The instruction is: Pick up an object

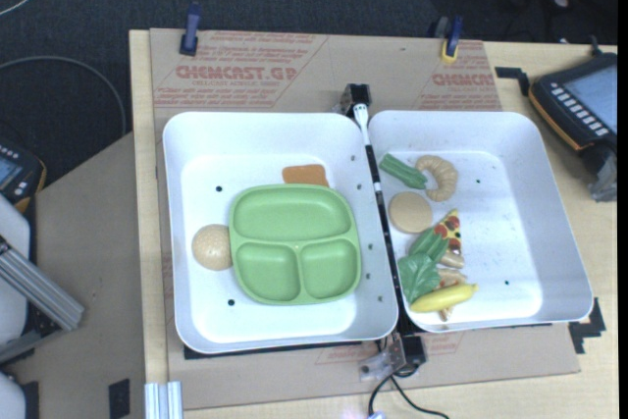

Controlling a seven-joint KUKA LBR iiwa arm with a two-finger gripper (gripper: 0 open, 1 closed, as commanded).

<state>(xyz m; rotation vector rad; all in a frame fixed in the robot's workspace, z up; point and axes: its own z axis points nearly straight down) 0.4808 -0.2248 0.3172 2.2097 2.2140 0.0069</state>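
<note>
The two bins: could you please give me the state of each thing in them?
Green tray: flat in left bin, compartments bare.
Beige ball: touching tray's left edge.
Orange piece: behind tray, partly hidden.
Toy foods: clustered along right bin's left side.
Banana: lying at cluster's near end.

Two white bins (186, 211) sit side by side. One green divided tray (294, 242) lies in the left bin, with two food pieces beside it. About seven toy foods cluster in the right bin.
</note>
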